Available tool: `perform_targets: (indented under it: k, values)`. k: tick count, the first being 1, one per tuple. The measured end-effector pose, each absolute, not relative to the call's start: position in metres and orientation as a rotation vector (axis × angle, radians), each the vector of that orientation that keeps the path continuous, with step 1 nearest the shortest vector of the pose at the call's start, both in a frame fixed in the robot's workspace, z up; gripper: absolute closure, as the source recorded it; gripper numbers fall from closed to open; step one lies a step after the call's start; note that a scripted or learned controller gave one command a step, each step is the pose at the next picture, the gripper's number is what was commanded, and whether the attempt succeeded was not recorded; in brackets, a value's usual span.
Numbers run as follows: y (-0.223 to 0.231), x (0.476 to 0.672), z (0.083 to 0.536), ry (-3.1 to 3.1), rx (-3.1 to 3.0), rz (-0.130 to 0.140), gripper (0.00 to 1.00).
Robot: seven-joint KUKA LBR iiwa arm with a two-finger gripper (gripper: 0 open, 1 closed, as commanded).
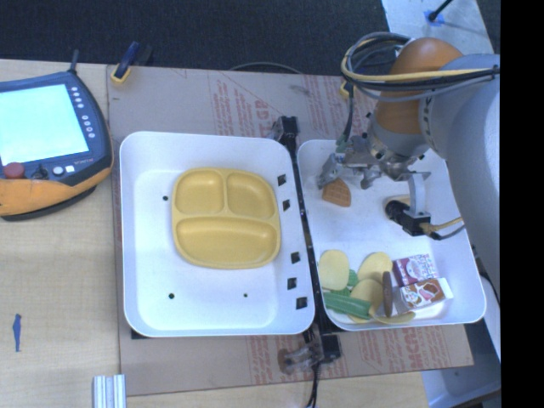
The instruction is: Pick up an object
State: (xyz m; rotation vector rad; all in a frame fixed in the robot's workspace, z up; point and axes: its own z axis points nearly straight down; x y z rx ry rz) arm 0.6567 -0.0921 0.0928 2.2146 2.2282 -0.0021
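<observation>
— Looking at the right bin (459, 228), where does the pincer (340, 170) sit against the nearest pickable thing?

— It hangs over the bin's upper left part, at about eleven o'clock from the bin's middle. Just below its tip lies a small orange-brown wedge (337, 195), something like a toy slice of bread. From the pincer, the wedge lies toward six o'clock, very near, maybe touching; I cannot tell which.

— Is the wedge between the fingers?

— Nothing shows it there. It seems to rest on the bin floor just beside the tip. As for how wide the pincer stands, I cannot tell; the metal parts blur together from this slanted height.

— Which way does the wedge run?

— Its long side runs roughly from ten o'clock to four o'clock, with the narrower end up toward the pincer. My judgement: a grasp would need a small shift toward six o'clock and then a descent, closing across the short side.

— Anything else in reach?

— The other toys crowd the bin's lower edge, at about six o'clock from the pincer and well apart from it: yellow slices (336, 268), a green piece (347, 303), two small cartons (421, 280). The yellow divided plate (226, 218) lies in the left bin (140, 228), toward eight o'clock. The wedge is by far the nearest.
</observation>
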Motion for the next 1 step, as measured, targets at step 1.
perform_targets:
  k: [1]
  values:
    - [-0.0929, 0.6575, 0.1045, 2.230, 2.211, -0.002, 1.00]
